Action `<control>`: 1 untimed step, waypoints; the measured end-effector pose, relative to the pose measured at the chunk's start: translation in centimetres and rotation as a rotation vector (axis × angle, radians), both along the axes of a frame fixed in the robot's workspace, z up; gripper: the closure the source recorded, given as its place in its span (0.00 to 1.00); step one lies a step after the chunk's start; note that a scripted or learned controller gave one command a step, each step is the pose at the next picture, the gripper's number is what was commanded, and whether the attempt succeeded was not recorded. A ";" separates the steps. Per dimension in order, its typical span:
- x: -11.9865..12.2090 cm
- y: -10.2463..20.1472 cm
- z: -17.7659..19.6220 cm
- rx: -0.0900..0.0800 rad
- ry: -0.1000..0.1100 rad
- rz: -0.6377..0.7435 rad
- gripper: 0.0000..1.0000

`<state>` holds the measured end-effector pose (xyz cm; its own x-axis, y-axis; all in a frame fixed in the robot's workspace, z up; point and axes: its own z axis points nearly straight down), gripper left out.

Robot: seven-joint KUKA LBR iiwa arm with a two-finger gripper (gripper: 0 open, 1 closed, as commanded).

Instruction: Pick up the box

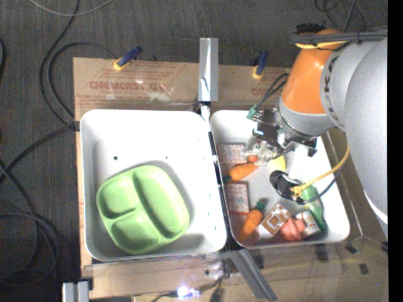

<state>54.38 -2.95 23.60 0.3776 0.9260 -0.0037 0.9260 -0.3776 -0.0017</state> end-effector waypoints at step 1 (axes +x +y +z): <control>-1.5 -5.3 -4.7 -0.001 0.002 -0.052 1.00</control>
<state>52.91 -8.30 18.89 0.4250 0.9052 -0.0050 0.9052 -0.4250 -0.0034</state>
